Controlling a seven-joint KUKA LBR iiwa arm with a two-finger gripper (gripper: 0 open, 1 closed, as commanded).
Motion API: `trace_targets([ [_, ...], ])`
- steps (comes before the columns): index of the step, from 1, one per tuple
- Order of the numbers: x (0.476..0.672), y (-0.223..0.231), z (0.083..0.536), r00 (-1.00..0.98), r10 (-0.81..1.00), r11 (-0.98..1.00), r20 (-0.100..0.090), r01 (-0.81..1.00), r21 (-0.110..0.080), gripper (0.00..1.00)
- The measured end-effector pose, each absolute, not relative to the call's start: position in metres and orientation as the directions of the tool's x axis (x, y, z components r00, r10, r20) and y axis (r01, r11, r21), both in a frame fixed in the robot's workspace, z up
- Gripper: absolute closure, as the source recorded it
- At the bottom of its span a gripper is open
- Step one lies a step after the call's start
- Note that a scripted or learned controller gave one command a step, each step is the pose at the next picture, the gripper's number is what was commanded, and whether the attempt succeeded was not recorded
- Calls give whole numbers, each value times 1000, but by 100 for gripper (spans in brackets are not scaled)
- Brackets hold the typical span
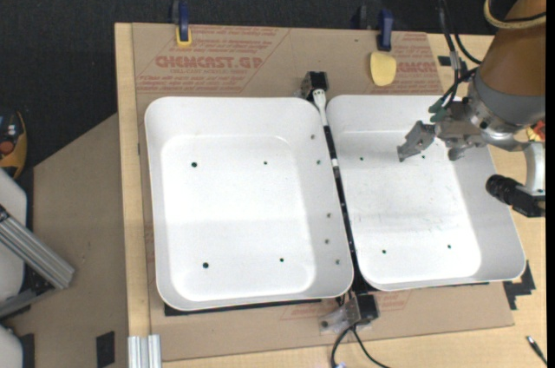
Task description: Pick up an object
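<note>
My gripper (435, 147) hangs over the upper right part of the right white bin (486, 266), below the grey wrist and orange band. Its two fingers stand apart, one grey fingertip (414, 145) pointing left toward the bin's middle, and it is open with nothing between them. A small pale yellow object (382, 68) lies on the brown board just beyond the right bin's far rim, up and left of the gripper and outside both bins. The left white bin (173, 271) sits beside the right one, showing its white floor with small dark dots.
Two blue clamps (181, 14) (385, 25) hold the brown board at its far edge. A black fitting (315, 84) sits where the bins meet at the back, and another with cables (355, 312) at the front. A black handle-like part (517, 194) juts over the right bin's right rim.
</note>
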State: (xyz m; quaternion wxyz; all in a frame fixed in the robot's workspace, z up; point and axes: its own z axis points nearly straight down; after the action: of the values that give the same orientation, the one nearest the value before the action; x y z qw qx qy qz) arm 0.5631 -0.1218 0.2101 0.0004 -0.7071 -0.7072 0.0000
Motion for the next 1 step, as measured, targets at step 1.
trace_targets([
  [1,564,-122,221,-1,1000,1,0,1000,3,100],
])
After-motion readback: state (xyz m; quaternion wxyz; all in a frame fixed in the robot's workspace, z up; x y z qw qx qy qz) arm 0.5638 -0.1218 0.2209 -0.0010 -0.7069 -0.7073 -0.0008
